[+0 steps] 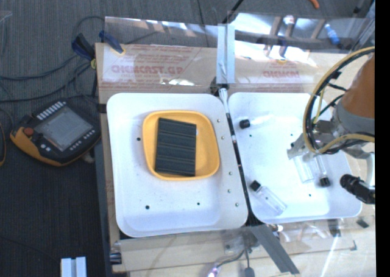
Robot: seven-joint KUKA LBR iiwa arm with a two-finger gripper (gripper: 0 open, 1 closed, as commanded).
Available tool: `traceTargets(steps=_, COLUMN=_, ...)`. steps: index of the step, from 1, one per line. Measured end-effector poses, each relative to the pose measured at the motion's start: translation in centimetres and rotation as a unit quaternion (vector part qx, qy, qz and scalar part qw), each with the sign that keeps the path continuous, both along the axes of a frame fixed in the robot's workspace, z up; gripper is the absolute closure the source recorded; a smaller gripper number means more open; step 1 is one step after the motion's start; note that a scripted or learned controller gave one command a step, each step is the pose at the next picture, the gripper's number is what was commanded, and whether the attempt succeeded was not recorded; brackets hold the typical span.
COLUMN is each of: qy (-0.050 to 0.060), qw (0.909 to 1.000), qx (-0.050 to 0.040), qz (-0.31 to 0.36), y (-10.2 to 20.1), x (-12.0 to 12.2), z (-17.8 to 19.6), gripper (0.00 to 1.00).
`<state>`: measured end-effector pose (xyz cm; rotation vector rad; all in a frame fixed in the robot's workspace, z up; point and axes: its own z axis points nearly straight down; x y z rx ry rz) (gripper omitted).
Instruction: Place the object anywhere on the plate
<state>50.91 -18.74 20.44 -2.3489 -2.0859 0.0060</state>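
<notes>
dark block (176, 147) on plate (209, 155), hand (312, 169) well apart

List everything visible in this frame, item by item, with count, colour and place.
Bins: two, white, side by side on the bench.
Plate: one, yellow, in the left bin.
Ridged block: one, dark grey, lying on the plate.
Clear vial: one, transparent with a black cap, near the front of the right bin.
Small black piece: one, near the right bin's left edge.
Teach pendant: one, grey and orange, on the floor to the left.
Gripper: one, over the right bin; finger state unclear.
</notes>
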Motion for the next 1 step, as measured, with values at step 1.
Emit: traceTargets(steps=1, qy=0.000, qw=1.0000, qx=-0.0001, qz=0.000, y=0.00, x=0.01, z=0.01, gripper=0.00)
